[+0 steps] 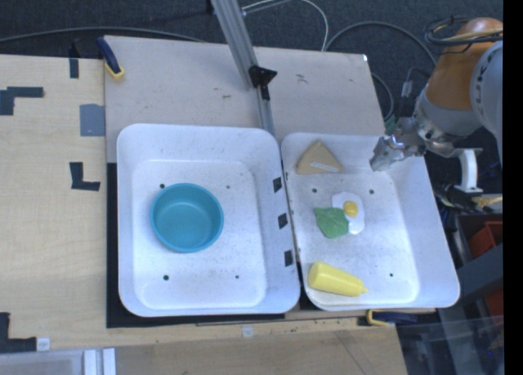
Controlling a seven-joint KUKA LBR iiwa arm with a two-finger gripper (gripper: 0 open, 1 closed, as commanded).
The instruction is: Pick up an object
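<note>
The end effector hovers over the right bin's upper right rim, its grip state unclear, while the tan wedge, fried egg, green piece and yellow piece lie inside.

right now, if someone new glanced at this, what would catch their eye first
The blue bowl stands out most, alone in the left bin. Next come the bright things in the right bin: a yellow piece near the front, a green piece touching a fried egg mid-bin, and a tan wedge at the back. The end effector hovers over that bin's back right corner.
</note>
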